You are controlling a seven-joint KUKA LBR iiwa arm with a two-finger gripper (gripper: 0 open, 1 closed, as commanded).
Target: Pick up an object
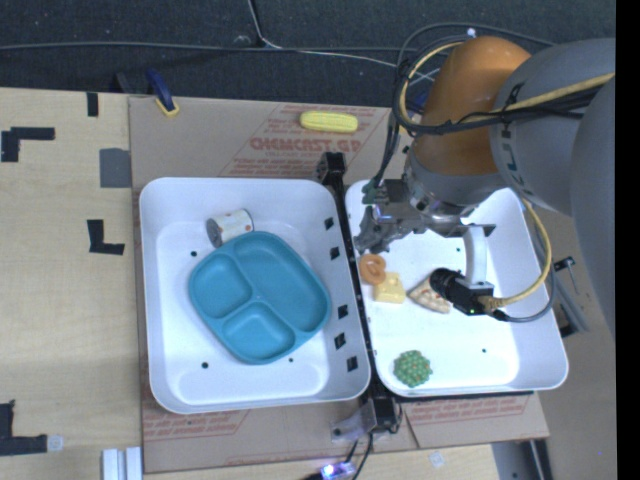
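My gripper reaches down into the right bin near its left wall, just above a small orange ring. A yellow block lies right under the ring. To its right rests a tan slice-shaped piece, and a green bumpy ball sits near the bin's front. The left bin holds a blue divided plate and a small grey-and-white cup on its side.
A yellow banana-like object lies on the cardboard behind the bins. A black cable with a connector loops across the right bin. The arm's orange band hangs over the bin's back.
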